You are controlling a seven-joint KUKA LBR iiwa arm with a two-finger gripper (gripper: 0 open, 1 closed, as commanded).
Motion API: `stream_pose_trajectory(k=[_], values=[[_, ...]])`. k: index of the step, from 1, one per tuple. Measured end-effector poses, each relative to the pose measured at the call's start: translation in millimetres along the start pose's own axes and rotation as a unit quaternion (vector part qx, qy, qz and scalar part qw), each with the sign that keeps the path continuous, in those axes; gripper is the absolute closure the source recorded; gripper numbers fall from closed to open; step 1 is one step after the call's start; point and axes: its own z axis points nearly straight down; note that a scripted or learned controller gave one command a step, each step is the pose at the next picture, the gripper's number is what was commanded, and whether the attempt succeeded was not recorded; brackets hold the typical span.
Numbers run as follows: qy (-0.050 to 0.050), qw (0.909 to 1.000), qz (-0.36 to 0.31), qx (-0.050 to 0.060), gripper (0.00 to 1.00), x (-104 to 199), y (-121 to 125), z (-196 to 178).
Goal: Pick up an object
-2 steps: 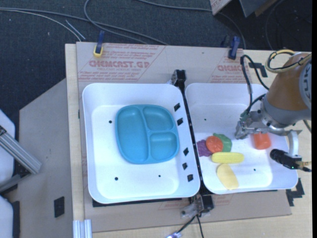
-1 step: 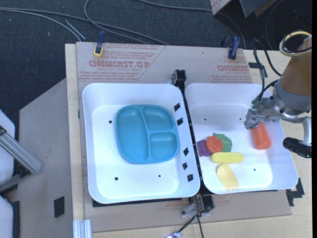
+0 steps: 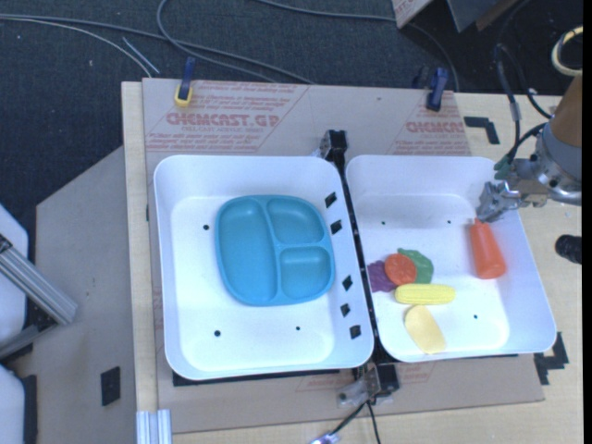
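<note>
In the right bin (image 3: 435,178) lie several toy foods: an orange carrot-like piece (image 3: 487,249) near the right wall, a yellow corn cob (image 3: 425,294), a pale yellow piece (image 3: 425,328), an orange-red round piece (image 3: 400,268) with a green piece (image 3: 421,264) behind it, and a purple piece (image 3: 378,276). My gripper (image 3: 493,202) hangs at the bin's upper right, just above the top end of the orange piece. Nothing shows between its fingers.
The left bin (image 3: 185,248) holds a blue divided plate (image 3: 275,248). A black divider with clips (image 3: 344,239) runs between the bins. Blue clamps (image 3: 186,91) (image 3: 436,88) grip the board's far edge. Cables trail across the dark floor behind.
</note>
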Motion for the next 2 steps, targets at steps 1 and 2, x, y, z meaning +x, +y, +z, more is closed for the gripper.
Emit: stream_pose_trajectory(k=[1, 2], values=[[0.000, 1.0000, 0.000, 0.000, 1.00, -0.4, 1.5, -51.0], [0.002, 1.0000, -0.002, 0.004, 1.00, 44.6, 15.8, -36.1]])
